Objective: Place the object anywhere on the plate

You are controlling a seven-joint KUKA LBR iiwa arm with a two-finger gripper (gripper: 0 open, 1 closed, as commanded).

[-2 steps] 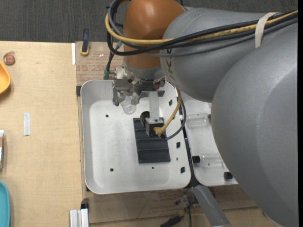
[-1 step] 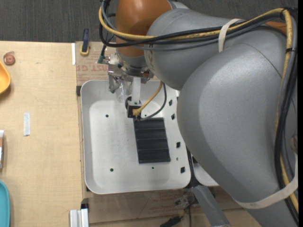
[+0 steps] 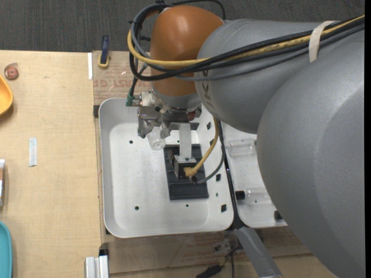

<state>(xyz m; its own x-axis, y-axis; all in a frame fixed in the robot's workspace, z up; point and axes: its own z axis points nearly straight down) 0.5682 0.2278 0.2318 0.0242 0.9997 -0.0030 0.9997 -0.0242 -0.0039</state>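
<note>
My gripper hangs over the upper middle of the left white bin, just below the orange band of the wrist. A small clear, glassy thing shows at its tip, close above the bin floor; whether it is held I cannot tell. The big grey arm hides most of the right bin. A yellow-orange curved piece, perhaps a dish, pokes in at the far left edge of the wooden bench. A teal rounded edge shows at the bottom left corner.
On the wooden bench left of the bins lie a small reddish disc and a short white strip. A blue clamp sits at the bench's back edge. The bin's rim rises around the gripper.
</note>
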